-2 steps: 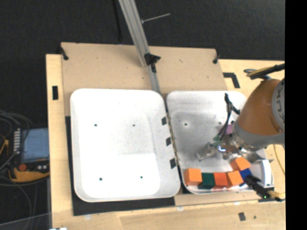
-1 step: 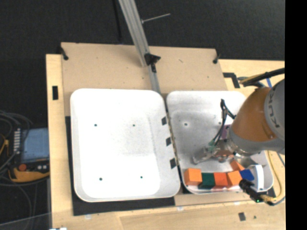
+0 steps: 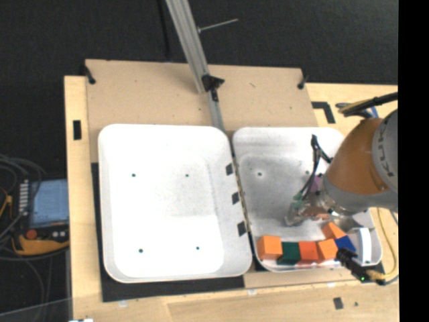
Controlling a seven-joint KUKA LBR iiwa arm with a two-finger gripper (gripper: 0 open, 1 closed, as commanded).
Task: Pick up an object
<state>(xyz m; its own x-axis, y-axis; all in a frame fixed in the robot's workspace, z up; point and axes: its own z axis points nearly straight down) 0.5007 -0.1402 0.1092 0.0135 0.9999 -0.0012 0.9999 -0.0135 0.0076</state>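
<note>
The arm's orange band (image 3: pixel 354 170) hangs over the right bin (image 3: pixel 268 149), with the jaws (image 3: pixel 299 215) low near the bin floor; whether they are apart or together cannot be told. Along the bin's near wall lies a row of small blocks: an orange block (image 3: pixel 271 246), a dark green block (image 3: pixel 291 252), another orange-red block (image 3: pixel 308 250) and an orange one (image 3: pixel 326 248), touching side by side. The left bin (image 3: pixel 167 200) sits alongside on the table (image 3: pixel 268 79).

Single fixed camera above bench (image 3: pixel 188 86), angled down, both bins (image 3: pixel 167 200) visible.
</note>
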